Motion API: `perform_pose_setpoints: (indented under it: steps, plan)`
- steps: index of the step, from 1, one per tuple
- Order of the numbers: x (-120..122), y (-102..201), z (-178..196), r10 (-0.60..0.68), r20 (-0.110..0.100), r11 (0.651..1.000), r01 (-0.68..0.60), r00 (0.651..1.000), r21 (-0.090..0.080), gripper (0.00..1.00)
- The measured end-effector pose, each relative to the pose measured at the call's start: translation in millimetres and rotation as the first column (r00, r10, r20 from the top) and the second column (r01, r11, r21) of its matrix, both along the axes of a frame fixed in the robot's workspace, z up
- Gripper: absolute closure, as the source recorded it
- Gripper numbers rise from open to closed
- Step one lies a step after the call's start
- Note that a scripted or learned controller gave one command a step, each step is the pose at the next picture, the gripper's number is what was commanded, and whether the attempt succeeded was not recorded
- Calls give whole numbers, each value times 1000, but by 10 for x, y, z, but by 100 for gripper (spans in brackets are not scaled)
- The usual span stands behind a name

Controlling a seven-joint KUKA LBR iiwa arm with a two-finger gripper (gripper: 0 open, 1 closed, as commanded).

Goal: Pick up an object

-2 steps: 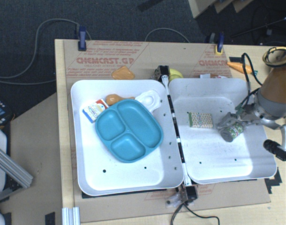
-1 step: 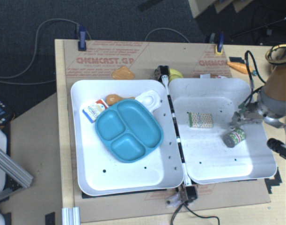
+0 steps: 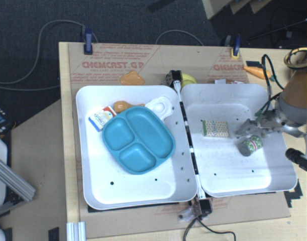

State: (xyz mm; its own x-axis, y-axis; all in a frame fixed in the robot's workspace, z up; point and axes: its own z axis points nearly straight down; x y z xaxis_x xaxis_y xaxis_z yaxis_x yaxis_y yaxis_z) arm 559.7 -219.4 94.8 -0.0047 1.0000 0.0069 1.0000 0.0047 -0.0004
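In the right bin (image 3: 233, 187) a small green and white can (image 3: 250, 145) lies on its side. To its left rests a flat green patterned packet (image 3: 215, 129). My gripper (image 3: 249, 130) hangs low over the bin's right part, just behind the can and close above it. The can still looks to be resting on the bin floor. The grey arm (image 3: 294, 107) comes in from the right edge.
The left bin (image 3: 138, 195) holds a blue divided tray (image 3: 138, 139), a small carton (image 3: 101, 118), an orange lump (image 3: 122, 106) and a white cup (image 3: 160, 106). Behind the bins lie an orange piece (image 3: 132, 78), a yellow object (image 3: 187, 79) and a carrot (image 3: 256, 72).
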Motion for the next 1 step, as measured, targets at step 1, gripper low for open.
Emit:
perform_pose_setpoints:
  steps: [1]
  plan:
    - [-432, 419, -82, -5, -4, 1000, 5, 1000, -4, 0]
